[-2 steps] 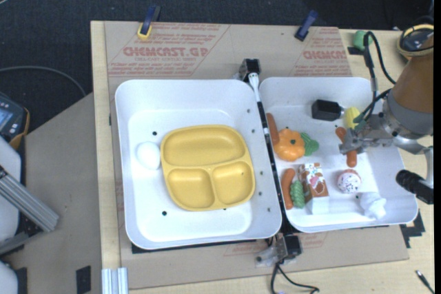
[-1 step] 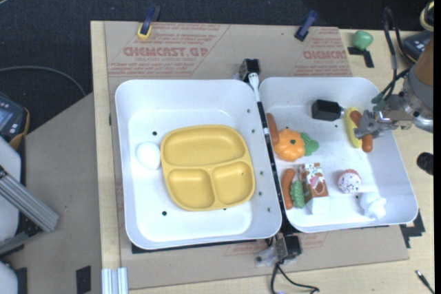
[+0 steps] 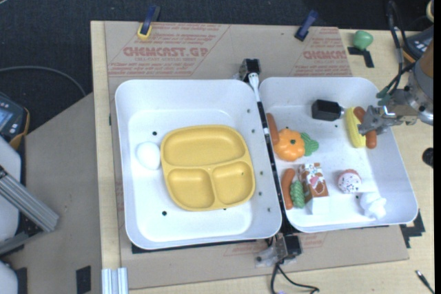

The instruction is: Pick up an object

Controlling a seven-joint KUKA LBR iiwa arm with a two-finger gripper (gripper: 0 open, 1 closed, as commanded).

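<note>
Here, my claw (image 3: 373,122) sits over the right bin (image 3: 396,179), just beside the yellow-and-red hot dog toy (image 3: 356,127) near its far right wall; whether it pinches anything, I cannot tell.

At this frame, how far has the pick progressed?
Done: the gripper has reached the right bin and sits low by the hot dog. In hand: nothing visibly between its fingers. Left: grasp and lift; the hot dog, orange pumpkin and black block all lie in the bin.
</note>
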